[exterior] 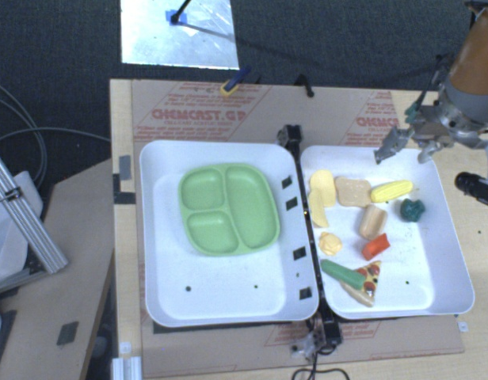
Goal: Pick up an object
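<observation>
Arm: reaches in from the right, above the right bin's [446,236] far edge.
Gripper [406,150]: fingers spread apart, holding nothing, just beyond the corn cob [391,190].

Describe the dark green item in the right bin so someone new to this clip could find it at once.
Start at the right white bin, the one holding the toy food. Along its right side, just below the right end of the yellow corn cob, sits a small broccoli floret. It is the only dark teal-green lumpy piece, and it lies apart from the other items.
</observation>
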### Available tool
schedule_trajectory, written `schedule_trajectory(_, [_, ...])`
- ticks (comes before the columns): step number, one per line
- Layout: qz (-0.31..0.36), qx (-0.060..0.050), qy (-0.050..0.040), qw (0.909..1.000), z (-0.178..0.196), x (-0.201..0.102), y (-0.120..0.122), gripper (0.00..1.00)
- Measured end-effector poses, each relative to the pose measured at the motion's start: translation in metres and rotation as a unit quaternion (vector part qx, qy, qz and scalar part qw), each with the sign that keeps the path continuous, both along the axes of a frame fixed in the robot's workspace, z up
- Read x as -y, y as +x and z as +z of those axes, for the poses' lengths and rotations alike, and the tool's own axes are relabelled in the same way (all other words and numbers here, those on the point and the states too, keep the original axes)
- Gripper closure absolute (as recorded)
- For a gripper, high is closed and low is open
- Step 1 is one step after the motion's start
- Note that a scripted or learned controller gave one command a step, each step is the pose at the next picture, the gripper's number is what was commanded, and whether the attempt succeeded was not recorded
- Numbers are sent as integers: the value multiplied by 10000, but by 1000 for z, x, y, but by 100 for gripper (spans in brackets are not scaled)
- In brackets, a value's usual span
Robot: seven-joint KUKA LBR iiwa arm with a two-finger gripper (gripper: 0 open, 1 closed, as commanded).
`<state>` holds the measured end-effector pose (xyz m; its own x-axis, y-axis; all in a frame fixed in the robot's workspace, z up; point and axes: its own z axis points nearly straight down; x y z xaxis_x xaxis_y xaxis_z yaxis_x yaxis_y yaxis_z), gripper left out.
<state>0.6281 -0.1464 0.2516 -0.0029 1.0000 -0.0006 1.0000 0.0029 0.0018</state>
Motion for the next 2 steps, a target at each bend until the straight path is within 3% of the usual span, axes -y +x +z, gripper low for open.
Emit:
schedule_trajectory(1, [-25,-70,15,10000,-127,17,-50,0])
schedule_trajectory(2, [-13,-27,13,10000,-170,-3,-81,0])
